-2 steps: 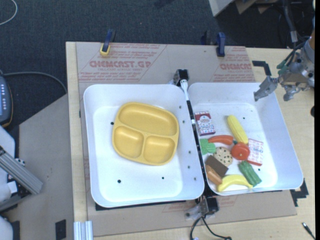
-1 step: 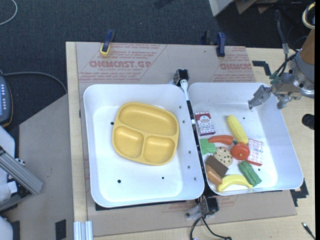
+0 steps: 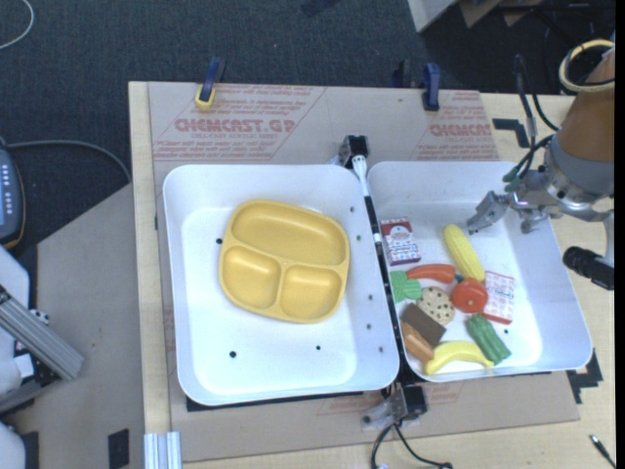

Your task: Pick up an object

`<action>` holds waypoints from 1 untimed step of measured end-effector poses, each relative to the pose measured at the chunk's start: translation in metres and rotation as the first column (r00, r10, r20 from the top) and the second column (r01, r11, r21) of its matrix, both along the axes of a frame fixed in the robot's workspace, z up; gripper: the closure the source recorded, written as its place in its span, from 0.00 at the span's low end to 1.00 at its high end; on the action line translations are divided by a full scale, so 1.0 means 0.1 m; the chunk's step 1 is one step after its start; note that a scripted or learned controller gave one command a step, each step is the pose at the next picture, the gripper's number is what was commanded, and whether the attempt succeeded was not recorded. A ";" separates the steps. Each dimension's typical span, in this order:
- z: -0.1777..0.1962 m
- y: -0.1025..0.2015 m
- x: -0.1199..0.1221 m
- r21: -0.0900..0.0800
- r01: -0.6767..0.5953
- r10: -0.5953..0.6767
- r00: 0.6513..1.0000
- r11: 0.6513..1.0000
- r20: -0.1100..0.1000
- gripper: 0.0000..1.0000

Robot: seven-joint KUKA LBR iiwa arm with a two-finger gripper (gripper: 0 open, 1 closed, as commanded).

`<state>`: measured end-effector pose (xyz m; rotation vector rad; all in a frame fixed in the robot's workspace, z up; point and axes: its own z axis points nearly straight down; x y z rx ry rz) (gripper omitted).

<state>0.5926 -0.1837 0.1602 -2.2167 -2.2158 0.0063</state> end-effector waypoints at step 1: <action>-0.43 0.02 0.01 0.000 0.000 0.000 1.000 1.000 0.001 0.00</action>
